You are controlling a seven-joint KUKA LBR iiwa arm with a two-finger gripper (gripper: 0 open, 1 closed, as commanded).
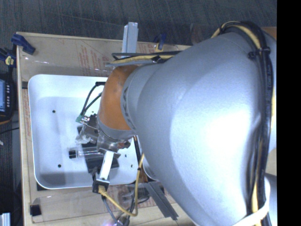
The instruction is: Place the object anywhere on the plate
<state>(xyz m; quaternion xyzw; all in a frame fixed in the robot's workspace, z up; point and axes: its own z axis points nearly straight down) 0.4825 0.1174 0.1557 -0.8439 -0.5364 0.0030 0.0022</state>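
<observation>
dark grey carpet floor (70, 4); pale wooden bench (66, 51); blue clamp (22, 43), possibly, at corner.

Look into the left white bin (44, 126): the object (74, 153) shows as 1 small dark, stubby piece lying low on the bin floor, toward the near wall. Its right end runs in under the wrist hardware, so you cannot make out its full shape or whether anything touches it there. Its left end is bare, with white floor around it.
</observation>
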